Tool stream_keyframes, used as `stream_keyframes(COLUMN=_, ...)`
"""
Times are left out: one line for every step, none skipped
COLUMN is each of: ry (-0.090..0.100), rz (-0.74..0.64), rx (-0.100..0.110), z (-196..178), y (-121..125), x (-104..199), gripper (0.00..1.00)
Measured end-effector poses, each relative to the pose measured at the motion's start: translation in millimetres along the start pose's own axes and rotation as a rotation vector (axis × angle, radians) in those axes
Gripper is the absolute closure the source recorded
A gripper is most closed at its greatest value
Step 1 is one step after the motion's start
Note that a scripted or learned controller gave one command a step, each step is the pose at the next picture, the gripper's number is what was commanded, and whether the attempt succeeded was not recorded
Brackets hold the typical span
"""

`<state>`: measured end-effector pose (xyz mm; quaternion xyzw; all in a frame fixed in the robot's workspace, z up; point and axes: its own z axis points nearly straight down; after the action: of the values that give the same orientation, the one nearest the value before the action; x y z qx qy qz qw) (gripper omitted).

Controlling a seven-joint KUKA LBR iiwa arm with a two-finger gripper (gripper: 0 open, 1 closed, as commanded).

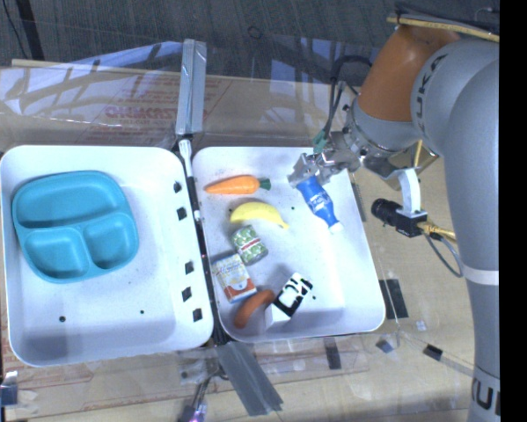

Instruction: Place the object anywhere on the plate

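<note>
Grey arm with its orange band enters from the right and bends down over the upper right corner of the right bin (369, 262). Its hand (320, 167) is low there, at the top end of a blue and white bottle (319, 200). The bottle lies slanted along the bin's right side, and its upper end is touching the hand. Whether the fingers are spread or pinching the bottle, I cannot tell from this angle.

Other things lie in the same bin: a carrot (235, 185), a banana (258, 214) just below it, a green packet (249, 245), a small carton (233, 278), a sausage (253, 307) and a black and white block (291, 294).

The blue plate (72, 224), with three compartments, lies in the left bin (96, 323) on the worktop, well apart from the bottle.
</note>
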<state>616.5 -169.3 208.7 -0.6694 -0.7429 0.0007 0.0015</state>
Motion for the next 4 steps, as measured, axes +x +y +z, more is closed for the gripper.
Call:
stream_keyframes(ry=-0.001, rz=-0.126, rx=-0.001, z=-27, y=13, x=91, gripper=1.0)
stream_keyframes(ry=-0.001, rz=-0.425, rx=0.001, z=18, y=51, x=176, gripper=1.0)
stream_keyframes(ry=-0.002, rz=-0.508, rx=-0.001, z=-6, y=65, x=243, gripper=1.0)
stream_keyframes(ry=-0.002, rz=-0.524, rx=0.002, z=-5, y=48, x=294, gripper=1.0)
